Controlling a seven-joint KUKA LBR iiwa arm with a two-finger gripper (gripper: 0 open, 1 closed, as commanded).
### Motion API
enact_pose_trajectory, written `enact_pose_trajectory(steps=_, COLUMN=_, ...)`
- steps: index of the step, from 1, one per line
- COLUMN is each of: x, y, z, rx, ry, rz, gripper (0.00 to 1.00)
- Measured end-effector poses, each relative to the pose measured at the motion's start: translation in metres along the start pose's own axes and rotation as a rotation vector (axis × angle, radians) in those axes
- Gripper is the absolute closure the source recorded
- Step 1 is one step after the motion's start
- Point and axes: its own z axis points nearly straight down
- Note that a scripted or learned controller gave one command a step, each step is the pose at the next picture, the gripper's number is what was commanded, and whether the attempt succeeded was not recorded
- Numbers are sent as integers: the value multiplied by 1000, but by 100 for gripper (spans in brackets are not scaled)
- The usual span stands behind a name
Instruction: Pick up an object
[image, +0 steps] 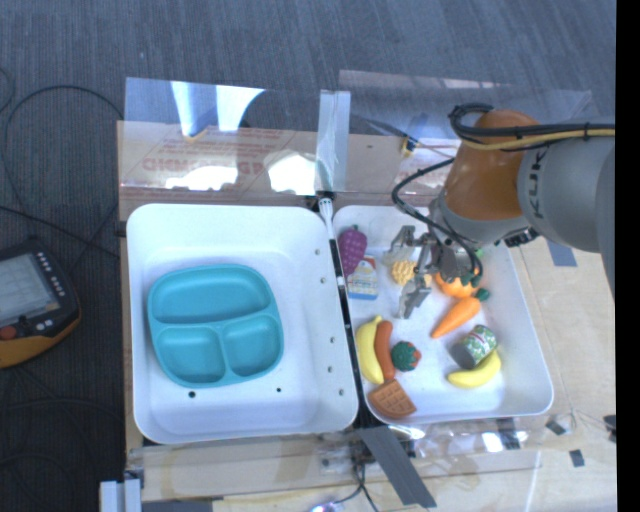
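The grey arm with its orange band reaches in from the right and its two-finger gripper (418, 272) hangs low over the right-hand shallow white bin (528, 360), metal fingers (411, 298) spread apart with nothing between them. Right beside it lies a small yellow corn-cob toy (401, 270), just left of the fingers, and an orange carrot-shaped toy (455, 315) lies slantwise just to their right, near a rounder orange piece with a green top (459, 285). These look like hollow plastic play food (light, stiff, smooth-skinned, so likely to squirt out of a careless pinch). The carrot seems best taken across its thick middle, jaws square to its long axis; the corn across its short width. A curved yellow banana toy (474, 374) rests near the front wall. The teal divided plastic tray (213, 322) sits in the left-hand white bin (300, 235).
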Motion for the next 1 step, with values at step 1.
enact_pose_trajectory(steps=1, x=55, y=-10, z=-1, rx=-2, ry=1, rz=66, gripper=0)
